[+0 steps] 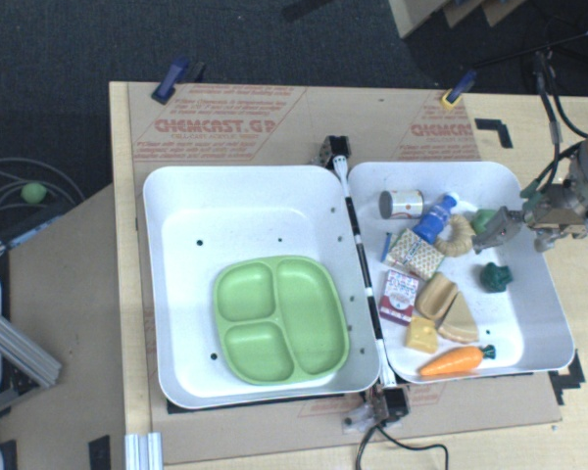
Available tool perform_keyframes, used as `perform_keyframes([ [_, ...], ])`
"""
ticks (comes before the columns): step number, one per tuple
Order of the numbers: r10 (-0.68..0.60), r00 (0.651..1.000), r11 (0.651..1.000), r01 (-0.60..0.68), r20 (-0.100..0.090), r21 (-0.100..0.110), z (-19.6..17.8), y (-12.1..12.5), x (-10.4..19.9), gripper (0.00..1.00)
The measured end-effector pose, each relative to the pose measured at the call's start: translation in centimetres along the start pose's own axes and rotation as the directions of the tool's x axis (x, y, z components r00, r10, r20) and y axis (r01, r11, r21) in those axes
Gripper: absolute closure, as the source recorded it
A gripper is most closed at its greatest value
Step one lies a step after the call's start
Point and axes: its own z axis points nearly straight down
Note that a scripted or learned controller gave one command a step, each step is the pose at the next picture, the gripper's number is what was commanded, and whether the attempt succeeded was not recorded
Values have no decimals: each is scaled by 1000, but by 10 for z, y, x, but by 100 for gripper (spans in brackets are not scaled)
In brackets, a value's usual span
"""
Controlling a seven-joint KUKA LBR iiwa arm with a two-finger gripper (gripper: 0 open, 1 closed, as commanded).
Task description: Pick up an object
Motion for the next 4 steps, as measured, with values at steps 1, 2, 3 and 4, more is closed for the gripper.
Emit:
perform_keyframes([
  [1,0,1000,1000,0,-2,4,158,39,50,0],
  [2,0,1000,1000,0,-1,13,190,136,8,0],
  [3,0,1000,1000,0,-1,1,188,88,37,0],
  [4,1,1000,1000,-1,0,2,188,58,29,0],
])
